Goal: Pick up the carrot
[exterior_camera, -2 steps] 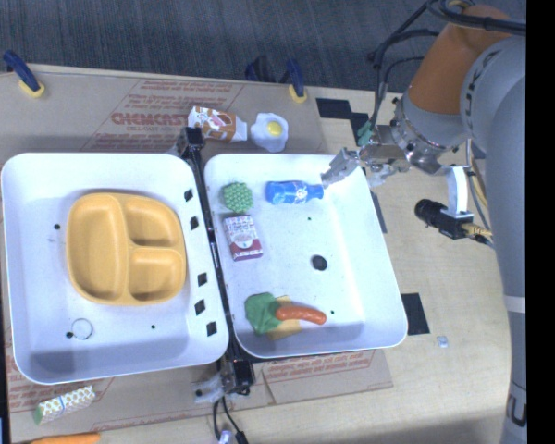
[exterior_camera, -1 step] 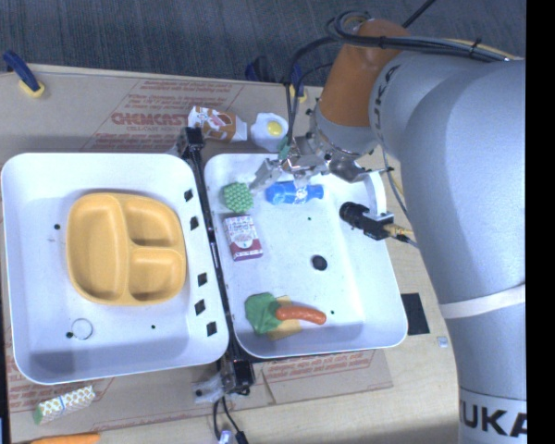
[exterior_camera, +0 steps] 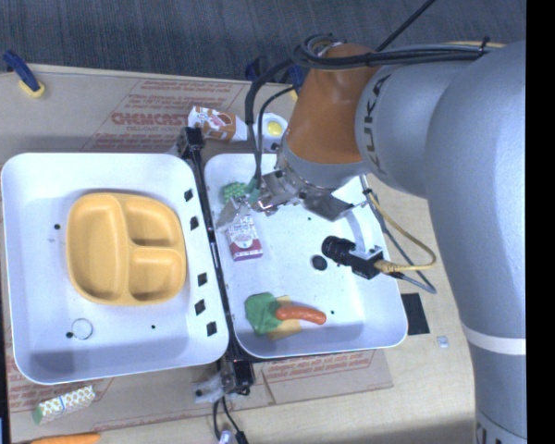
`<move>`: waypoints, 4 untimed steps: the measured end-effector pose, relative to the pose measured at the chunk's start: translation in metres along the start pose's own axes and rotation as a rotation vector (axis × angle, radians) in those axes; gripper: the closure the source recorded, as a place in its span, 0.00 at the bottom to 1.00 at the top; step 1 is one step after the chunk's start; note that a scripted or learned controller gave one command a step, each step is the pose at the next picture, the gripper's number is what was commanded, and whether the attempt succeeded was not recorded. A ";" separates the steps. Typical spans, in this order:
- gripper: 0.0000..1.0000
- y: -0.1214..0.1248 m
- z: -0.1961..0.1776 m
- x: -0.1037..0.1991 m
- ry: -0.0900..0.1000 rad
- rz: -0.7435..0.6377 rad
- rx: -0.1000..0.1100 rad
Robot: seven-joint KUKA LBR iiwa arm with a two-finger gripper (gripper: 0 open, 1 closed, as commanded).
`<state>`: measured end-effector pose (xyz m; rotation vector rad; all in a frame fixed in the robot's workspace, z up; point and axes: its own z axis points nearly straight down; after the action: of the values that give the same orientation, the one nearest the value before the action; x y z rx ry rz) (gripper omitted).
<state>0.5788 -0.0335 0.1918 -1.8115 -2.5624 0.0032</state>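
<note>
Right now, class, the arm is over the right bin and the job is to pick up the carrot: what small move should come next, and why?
Probably a short shift toward the near edge of the right bin. The gripper hangs near the small red carton, while the carrot lies apart from it, beside a green leafy piece. It should line up over the carrot before going down.

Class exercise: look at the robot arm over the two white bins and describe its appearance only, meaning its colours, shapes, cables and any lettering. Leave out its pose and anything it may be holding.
The arm is bulky, rounded and smooth grey, with a wide orange band above the wrist. Dark letters, part of the KUKA name, run along the grey shell beside that band. Black cables loop over the top of the orange section. The gripper is a small metallic assembly below it.
</note>
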 end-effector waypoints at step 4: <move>0.00 -0.060 -0.004 0.038 0.000 -0.309 0.001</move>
<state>0.5094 -0.0179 0.1963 -1.3953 -2.8096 0.0039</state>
